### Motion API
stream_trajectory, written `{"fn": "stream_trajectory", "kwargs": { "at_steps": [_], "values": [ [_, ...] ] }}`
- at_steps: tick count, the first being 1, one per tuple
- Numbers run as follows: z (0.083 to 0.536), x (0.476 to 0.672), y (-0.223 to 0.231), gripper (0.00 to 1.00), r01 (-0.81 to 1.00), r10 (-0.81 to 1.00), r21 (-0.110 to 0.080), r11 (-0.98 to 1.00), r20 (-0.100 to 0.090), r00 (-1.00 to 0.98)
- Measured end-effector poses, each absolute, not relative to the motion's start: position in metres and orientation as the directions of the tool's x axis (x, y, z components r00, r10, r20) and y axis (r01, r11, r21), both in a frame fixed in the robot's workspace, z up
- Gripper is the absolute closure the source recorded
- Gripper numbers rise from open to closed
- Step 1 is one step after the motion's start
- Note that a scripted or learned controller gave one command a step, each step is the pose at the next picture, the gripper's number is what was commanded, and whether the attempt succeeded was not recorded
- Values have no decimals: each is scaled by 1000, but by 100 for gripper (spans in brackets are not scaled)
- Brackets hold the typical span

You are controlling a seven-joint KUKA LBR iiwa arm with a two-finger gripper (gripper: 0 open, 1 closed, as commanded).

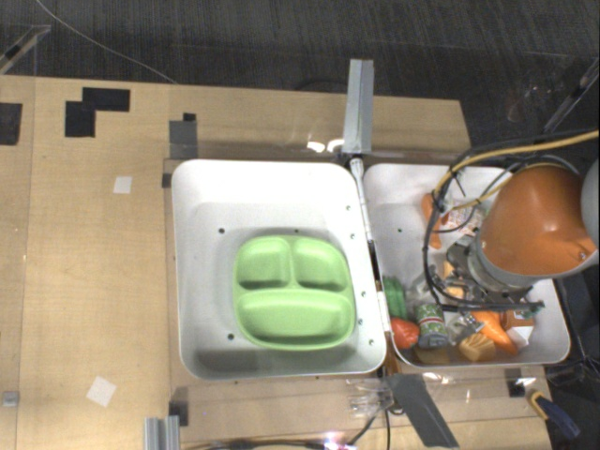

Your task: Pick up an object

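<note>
Orange carrot-like toy [494, 329] lies among clutter in the right bin [398, 195]; claw's grip cannot be told.

No readable text anywhere; the small can [432, 323] in the right bin [553, 345] has a label, but too blurry to read.

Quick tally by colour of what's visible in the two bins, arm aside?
Green: 2, the divided tray in the left bin and a small green item in the right bin
Red: 1
Orange: 1
Tan: 1
Can: 1
Total: 6; the arm hides others.
</note>
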State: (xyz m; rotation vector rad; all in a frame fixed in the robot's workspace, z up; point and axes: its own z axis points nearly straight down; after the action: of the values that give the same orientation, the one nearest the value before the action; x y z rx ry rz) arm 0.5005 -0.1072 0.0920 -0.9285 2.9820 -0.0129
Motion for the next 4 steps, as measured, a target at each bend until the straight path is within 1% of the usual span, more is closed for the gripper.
{"fn": "stream_trajectory", "kwargs": {
  "at_steps": [1,2,3,4],
  "values": [
    [91,562,-125,0,-516,-516,-10,857,-15,-857],
    [106,567,-123,100,-515,-516,-18,857,-31,-856],
    [105,566,-123,0,-515,-515,-17,857,-30,-856],
    [91,527,-137,0,-484,-484,-10,875,-18,-875]
  ]
}}
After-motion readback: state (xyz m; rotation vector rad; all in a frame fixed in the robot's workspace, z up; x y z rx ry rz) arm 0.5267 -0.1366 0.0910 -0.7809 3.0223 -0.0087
